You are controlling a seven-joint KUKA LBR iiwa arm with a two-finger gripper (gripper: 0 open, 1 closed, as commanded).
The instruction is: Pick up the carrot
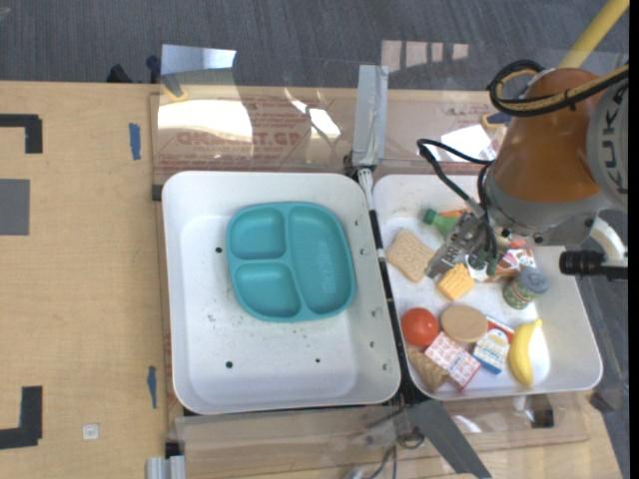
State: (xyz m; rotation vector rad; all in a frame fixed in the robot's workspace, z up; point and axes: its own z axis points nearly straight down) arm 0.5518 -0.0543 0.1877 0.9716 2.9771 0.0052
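Note:
The carrot [439, 217] lies near the back of the right bin [584, 367]. Its green top points left, and its orange body runs right until the arm hides it. My gripper [455, 251] hangs low over the bin just in front of and right of the carrot, above a yellow cheese wedge [456, 283] and beside a tan cracker [407, 254]. I see nothing lifted from the bin floor.
The right bin also holds a red tomato [420, 325], a round bun [463, 322], a banana [524, 352], a small carton [491, 350], a red-and-white packet [454, 359] and a can [519, 292]. The left bin [190, 267] holds a teal divided plate [292, 259].

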